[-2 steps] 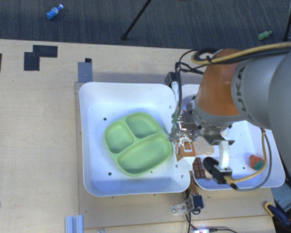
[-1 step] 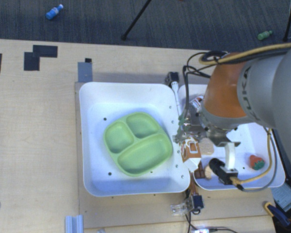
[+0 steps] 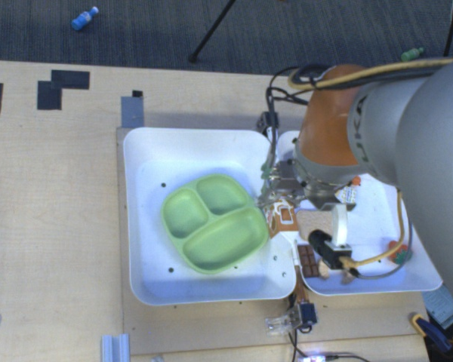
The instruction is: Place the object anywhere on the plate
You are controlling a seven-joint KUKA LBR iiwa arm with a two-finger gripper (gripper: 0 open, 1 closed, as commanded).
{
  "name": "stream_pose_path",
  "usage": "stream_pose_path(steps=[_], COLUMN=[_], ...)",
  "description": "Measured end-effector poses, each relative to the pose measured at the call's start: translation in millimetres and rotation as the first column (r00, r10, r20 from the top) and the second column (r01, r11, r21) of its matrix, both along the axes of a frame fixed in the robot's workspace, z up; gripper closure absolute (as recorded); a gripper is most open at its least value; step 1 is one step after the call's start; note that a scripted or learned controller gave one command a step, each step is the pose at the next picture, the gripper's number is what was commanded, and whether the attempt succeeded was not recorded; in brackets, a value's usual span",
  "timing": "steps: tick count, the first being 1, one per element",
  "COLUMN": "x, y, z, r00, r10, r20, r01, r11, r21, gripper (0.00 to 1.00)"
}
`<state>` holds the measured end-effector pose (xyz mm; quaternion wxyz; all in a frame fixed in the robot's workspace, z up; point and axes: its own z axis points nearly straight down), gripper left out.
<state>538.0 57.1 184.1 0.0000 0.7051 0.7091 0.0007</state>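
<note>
A: Start at the left. Why is the plate where it is?

B: The green three-part plate (image 3: 211,225) lies flat in the left bin (image 3: 136,202), turned at a slant, its big compartment toward the near right. All three wells are bare, so any of them is a fair target. The bin sits on the pale counter (image 3: 53,202).

A: And the hand?

B: The hand (image 3: 275,194) hangs over the wall between the two bins, just off the plate's right rim, with the arm (image 3: 332,134) reaching in over the right bin (image 3: 408,277). I'd judge it sits there because that's the crossing point from one bin to the other. Whether it's apart or together I cannot tell; the wrist hides it.

A: Where's the object?

B: A small orange-and-white object (image 3: 282,218) shows right under the hand, beside the plate's rim, not on the plate. It may be in the hand's grip, but the view is too cluttered to say.

A: Which way does it point?

B: Its long axis seems to run from far to near, roughly along the bin wall.

A: Anything further right?

B: A brown ridged block (image 3: 308,259) lies at the right bin's left edge, also lengthwise far to near.
</note>
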Motion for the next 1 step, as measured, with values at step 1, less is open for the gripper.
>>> stream_pose_path(steps=[1], x=[0.0], y=[-0.3], z=[0.1], r00=[1.0], r10=[0.0], r20=[0.0], r01=[0.0], r11=[1.0], r21=[0.0], gripper=[0.0])
